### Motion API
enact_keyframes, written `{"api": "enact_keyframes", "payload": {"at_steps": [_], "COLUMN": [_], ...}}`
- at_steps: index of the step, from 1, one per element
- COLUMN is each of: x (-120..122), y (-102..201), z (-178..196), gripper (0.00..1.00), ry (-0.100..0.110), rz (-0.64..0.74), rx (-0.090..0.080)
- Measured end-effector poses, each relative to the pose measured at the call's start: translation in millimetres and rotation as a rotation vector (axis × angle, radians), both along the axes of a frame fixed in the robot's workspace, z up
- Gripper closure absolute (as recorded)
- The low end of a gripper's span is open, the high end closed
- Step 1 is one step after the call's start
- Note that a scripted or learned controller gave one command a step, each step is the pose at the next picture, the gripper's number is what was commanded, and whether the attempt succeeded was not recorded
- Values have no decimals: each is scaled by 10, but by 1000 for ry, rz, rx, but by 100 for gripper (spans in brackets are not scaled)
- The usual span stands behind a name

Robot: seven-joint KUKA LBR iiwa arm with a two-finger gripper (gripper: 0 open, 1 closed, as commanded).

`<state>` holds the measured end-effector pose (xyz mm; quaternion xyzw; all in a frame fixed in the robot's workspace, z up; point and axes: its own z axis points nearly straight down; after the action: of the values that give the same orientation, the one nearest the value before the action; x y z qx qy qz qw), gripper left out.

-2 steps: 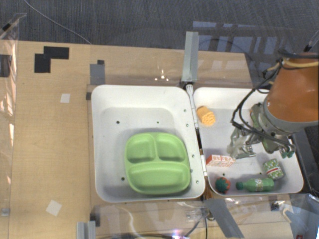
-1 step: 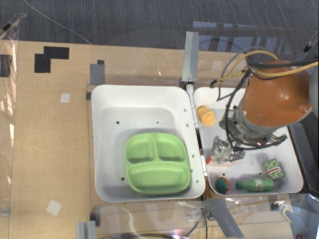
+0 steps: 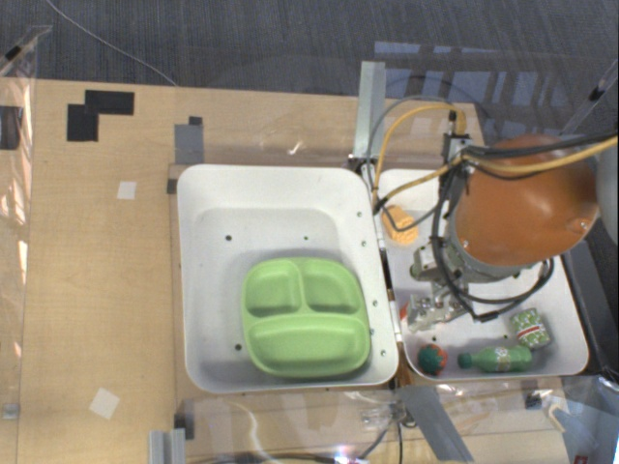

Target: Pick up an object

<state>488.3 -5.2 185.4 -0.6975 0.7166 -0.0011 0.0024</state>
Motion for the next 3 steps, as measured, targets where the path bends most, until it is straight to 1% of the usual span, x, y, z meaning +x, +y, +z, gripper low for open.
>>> {"api": "enact_keyframes", "payload": {"at_steps": [1, 2, 3], "x": [2, -15, 314], "y": [374, 691, 745], "z": [213, -13, 467], "gripper": [100, 100, 100], "ry": [-3, 1, -2], "rz": [376, 863, 1396], "rx": [0, -1, -5]}}
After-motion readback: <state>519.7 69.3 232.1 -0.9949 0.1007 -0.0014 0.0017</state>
